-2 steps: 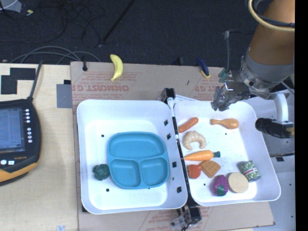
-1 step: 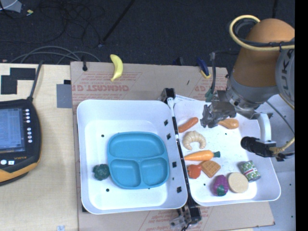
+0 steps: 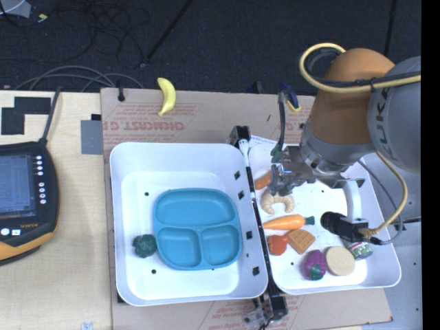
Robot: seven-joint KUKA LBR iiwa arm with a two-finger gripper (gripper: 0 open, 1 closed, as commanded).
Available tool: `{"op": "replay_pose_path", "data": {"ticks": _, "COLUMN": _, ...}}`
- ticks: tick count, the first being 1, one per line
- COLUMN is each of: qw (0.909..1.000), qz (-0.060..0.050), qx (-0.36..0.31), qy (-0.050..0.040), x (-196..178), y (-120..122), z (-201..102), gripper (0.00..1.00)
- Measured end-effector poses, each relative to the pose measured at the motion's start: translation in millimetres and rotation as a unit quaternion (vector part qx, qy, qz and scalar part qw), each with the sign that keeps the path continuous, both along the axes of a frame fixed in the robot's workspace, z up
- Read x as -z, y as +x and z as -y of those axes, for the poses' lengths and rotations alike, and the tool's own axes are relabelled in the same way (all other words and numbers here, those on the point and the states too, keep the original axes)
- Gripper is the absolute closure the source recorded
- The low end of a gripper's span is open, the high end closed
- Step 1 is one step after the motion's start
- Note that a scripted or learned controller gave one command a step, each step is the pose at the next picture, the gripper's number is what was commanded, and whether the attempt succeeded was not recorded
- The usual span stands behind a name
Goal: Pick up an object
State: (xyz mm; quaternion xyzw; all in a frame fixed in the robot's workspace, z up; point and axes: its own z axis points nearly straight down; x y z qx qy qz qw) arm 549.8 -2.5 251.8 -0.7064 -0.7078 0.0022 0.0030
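Target, by my read: the croissant (image 3: 278,203), pale and curled, lying in the right bin (image 3: 385,270) near its left wall, toward the back of the toy-food cluster. The gripper (image 3: 280,182) sits directly over it, fingertips at or just above its top edge; contact is not resolvable. Jaws: cannot tell whether spread or closed, since the fingers merge into dark clutter.

Neighbours: carrot (image 3: 284,222) just in front of the croissant, nearly touching. Waffle (image 3: 301,240) and a red piece (image 3: 277,244) further forward. Purple piece (image 3: 315,265) and round biscuit (image 3: 339,260) near the front rim.

Step in hand: final descent and close. To do it well, straddle the croissant's thick middle, not a tapered end, and keep the front finger clear of the carrot. Lift straight up.

Left bin (image 3: 130,280) holds a blue tray (image 3: 196,227) and a green lump (image 3: 144,245). Banana (image 3: 166,95) lies on the bench behind.
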Motion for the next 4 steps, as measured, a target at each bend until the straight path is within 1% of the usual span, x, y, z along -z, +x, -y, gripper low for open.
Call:
{"op": "replay_pose_path", "data": {"ticks": 1, "qw": 0.9999, "qz": 0.012, "qx": 0.0, "qy": 0.0006, "x": -186, "y": -60, "z": -3, "gripper": 1.0}}
{"op": "replay_pose_path", "data": {"ticks": 2, "qw": 1.0, "qz": 0.008, "qx": -0.004, "qy": 0.0012, "x": -284, "y": -74, "z": -84, "gripper": 1.0}}
{"op": "replay_pose_path", "data": {"ticks": 3, "qw": 1.0, "qz": -0.005, "qx": 0.003, "qy": -0.0025, "x": -149, "y": -75, "z": -33, "gripper": 1.0}}
{"op": "replay_pose_path", "data": {"ticks": 4, "qw": 1.0, "qz": 0.006, "qx": -0.004, "qy": 0.0008, "x": -231, "y": -74, "z": -118, "gripper": 1.0}}
